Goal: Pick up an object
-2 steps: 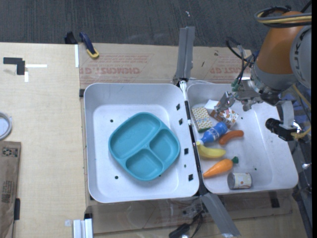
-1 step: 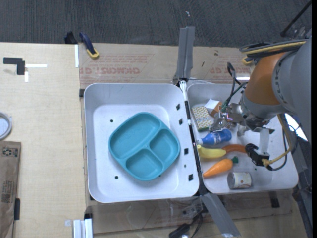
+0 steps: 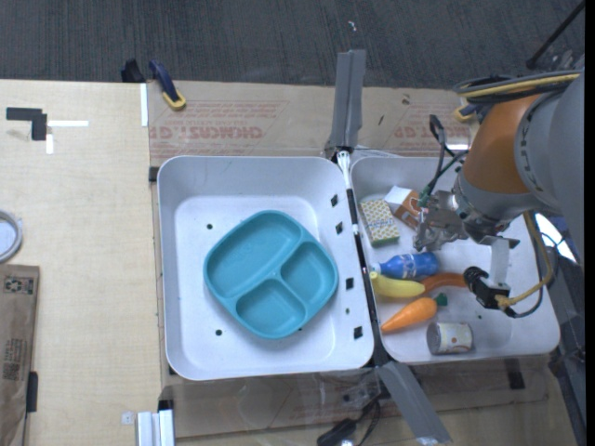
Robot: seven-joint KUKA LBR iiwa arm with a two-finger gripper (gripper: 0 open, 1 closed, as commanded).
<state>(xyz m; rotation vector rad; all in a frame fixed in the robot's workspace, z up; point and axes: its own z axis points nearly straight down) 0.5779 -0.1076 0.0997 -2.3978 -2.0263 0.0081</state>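
Observation:
The right bin holds several small objects: a blue bottle-shaped toy, a yellow banana, an orange carrot, a grey can lying on its side, a patterned cream block and a brown and white packet. My gripper points down into this bin, just above the right end of the blue toy and beside the brown packet. The arm's orange band sits above it.
The left bin holds a teal divided plate. A grey post rises between the bins at the back. A cable with a black connector hangs near the gripper. A tape roll lies at the far left.

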